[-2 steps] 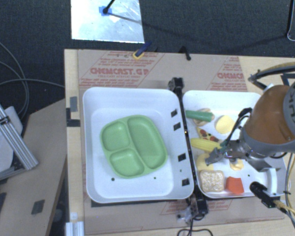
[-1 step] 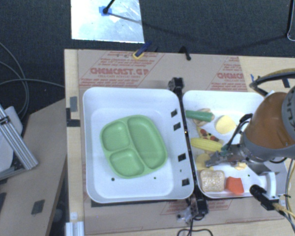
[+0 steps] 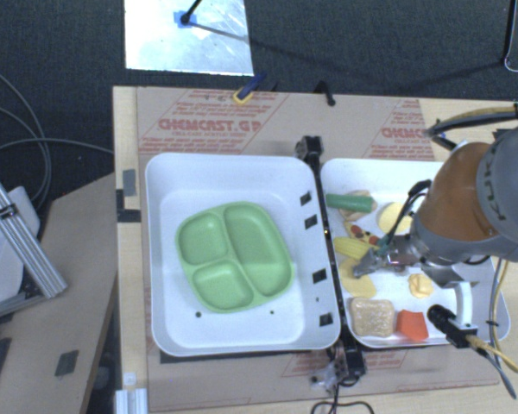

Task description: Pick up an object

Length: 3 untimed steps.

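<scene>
Dark carpet (image 3: 52, 76) surrounds the bench, with cables running across it at 9 o'clock and a shiny square sheet (image 3: 188, 22) lying at 12 o'clock. Aluminium framing (image 3: 17, 248) slants in at the far left edge. Brown printed cardboard (image 3: 216, 119) covers the bench top under both bins.

Left bin (image 3: 168, 188): white, shallow, holding a green divided plate (image 3: 233, 255) with three compartments, set near the bin's middle and turned at a slant. Two small dark specks sit on the bin floor toward 6 o'clock of the plate. A dark strip with clips (image 3: 321, 231) runs between the two bins.

Right bin (image 3: 345, 172): several small items. Green vegetable-shaped piece (image 3: 350, 202) at its 11 o'clock corner. Pale yellow round piece (image 3: 390, 217) just right of that, partly behind the arm. Yellow banana-like piece (image 3: 349, 248) at the bin's 9 o'clock side. Tan bread-like square (image 3: 373, 316) at 7 o'clock, with an orange-red block (image 3: 412, 323) just beside it on the right. Small pale yellow lump (image 3: 420, 285) above the red block.

Arm enters from 3 o'clock, orange band over the bin. Gripper (image 3: 369, 262) is low over the bin's left half, its tip near the banana-like piece. Finger spread cannot be made out; nothing visibly held between them.
</scene>
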### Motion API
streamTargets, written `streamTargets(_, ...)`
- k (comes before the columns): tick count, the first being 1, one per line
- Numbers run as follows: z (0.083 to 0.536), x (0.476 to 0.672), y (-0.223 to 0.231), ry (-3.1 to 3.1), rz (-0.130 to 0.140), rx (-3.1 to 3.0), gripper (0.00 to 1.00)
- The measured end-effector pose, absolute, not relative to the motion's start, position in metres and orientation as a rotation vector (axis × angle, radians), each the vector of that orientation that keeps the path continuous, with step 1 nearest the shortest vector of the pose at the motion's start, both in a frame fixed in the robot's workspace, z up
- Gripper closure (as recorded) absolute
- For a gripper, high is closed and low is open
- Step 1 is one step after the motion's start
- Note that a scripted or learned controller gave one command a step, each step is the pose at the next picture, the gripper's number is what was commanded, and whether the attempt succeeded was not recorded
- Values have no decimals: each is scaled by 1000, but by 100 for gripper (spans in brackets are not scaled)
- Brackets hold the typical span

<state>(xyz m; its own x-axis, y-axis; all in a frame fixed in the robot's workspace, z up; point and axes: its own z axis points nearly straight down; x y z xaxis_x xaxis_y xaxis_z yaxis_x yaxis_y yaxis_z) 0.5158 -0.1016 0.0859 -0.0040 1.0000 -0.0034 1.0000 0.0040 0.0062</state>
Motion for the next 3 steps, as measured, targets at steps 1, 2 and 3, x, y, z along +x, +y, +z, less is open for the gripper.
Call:
streamTargets(1, 85, 497, -87, 2221, 3, 2220, 0)
streamTargets(2, 84, 487, -84, 2222, 2, 2220, 0)
streamTargets(3, 190, 488, 5, 2218, 7, 2209, 0)
